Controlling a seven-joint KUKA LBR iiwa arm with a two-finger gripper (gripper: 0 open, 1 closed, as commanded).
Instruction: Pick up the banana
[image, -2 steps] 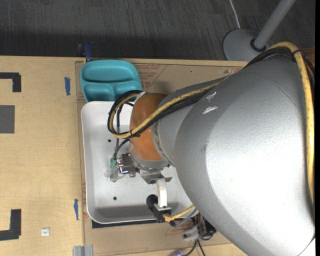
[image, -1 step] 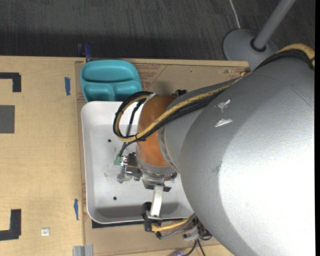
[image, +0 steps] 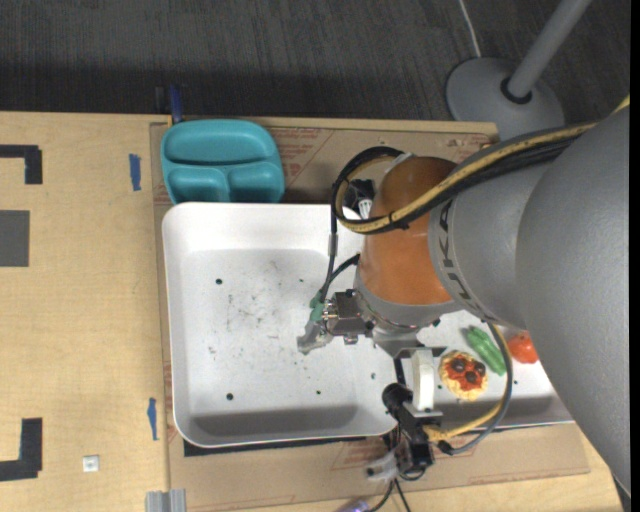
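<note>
The grey arm (image: 540, 270) with its orange band reaches in from the right, covering most of the right bin (image: 530, 405). The left bin (image: 200, 300) lies beneath the gripper (image: 318, 328), whose grip state cannot be told. A teal tray (image: 222, 160) sits behind. Toy pizza (image: 464, 374), green vegetable (image: 487, 346) and tomato (image: 522, 349) lie in the right bin. The banana's place cannot be told.

At frame centre, the grey, orange-banded arm's claw (image: 312, 335) hangs over the shallow white left bin (image: 200, 300); a teal plastic divided tray (image: 222, 162) sits above it.
</note>
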